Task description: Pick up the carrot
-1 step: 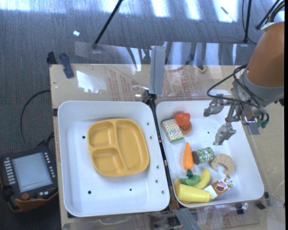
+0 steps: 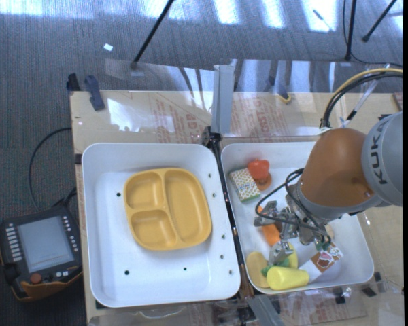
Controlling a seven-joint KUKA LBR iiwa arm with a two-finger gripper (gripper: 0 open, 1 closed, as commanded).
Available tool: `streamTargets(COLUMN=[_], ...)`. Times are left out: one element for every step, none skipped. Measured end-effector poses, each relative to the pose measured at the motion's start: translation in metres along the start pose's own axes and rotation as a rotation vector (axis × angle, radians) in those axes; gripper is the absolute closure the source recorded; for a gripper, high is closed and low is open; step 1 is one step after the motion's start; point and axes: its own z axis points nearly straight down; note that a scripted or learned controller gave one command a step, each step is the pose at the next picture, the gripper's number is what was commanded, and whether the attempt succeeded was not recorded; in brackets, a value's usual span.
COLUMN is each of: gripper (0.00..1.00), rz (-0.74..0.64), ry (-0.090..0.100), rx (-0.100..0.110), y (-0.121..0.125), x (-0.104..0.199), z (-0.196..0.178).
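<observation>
We found the carrot (image 2: 270,234) lying in the right bin (image 2: 296,152), near the bin's middle, with its long axis running roughly toward the near wall. The gripper (image 2: 285,240) stood directly over it, the carrot showing just to the left of the mechanism. Whether it was gripped or merely beside it, we could not tell.

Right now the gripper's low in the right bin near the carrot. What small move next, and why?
Probably a short nudge toward the left bin, then straight down. The gripper hangs just right of the carrot, whose orange body peeks out beside it, not under it. The yellow pear and small carton crowd the near side, so keep the shift small. I cannot tell how the gripper is set.
</observation>
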Motion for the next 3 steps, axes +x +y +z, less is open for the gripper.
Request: streamTargets(gripper=[1.0, 1.0, 1.0], rz=[-0.006, 0.565, 0.613], ry=[-0.012, -0.011, -0.021], rx=[0.002, 0.0, -0.004], y=[0.002, 0.009, 0.067], x=[-0.005, 0.003, 0.037], z=[-0.015, 0.002, -0.101])
